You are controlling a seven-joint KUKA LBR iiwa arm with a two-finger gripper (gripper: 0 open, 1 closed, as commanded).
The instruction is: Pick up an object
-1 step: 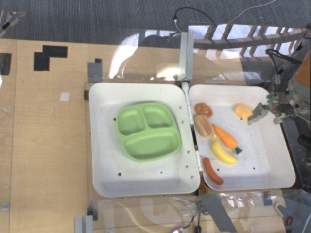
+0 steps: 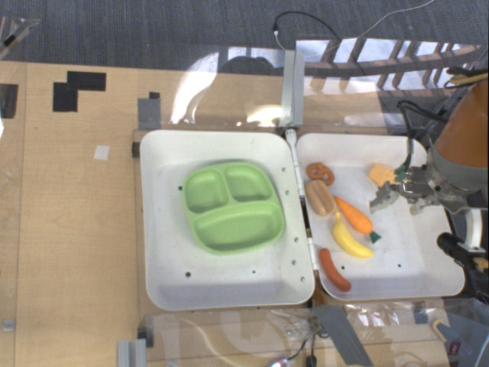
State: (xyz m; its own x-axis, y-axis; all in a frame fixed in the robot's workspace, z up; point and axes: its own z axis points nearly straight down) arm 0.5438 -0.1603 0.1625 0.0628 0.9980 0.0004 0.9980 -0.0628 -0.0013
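Note:
The right bin point(image 2: 428, 281) holds several toy foods. A pretzel point(image 2: 320, 173) lies at the back left with a hot dog bun point(image 2: 319, 198) just in front of it. Further forward are an orange carrot point(image 2: 354, 215), a yellow banana point(image 2: 352, 242) and a red sausage point(image 2: 335, 270). A yellow cheese wedge point(image 2: 381, 174) lies toward the back. My gripper point(image 2: 397, 203) hangs over the bin's middle right, just right of the carrot and in front of the cheese. It is open, and bare bin floor shows between its fingers.
The left bin point(image 2: 164, 274) carries a green divided plate point(image 2: 232, 206). A grey post point(image 2: 293, 90) rises behind the wall between the bins. Cables run along the right edge beside the arm point(image 2: 466, 140).

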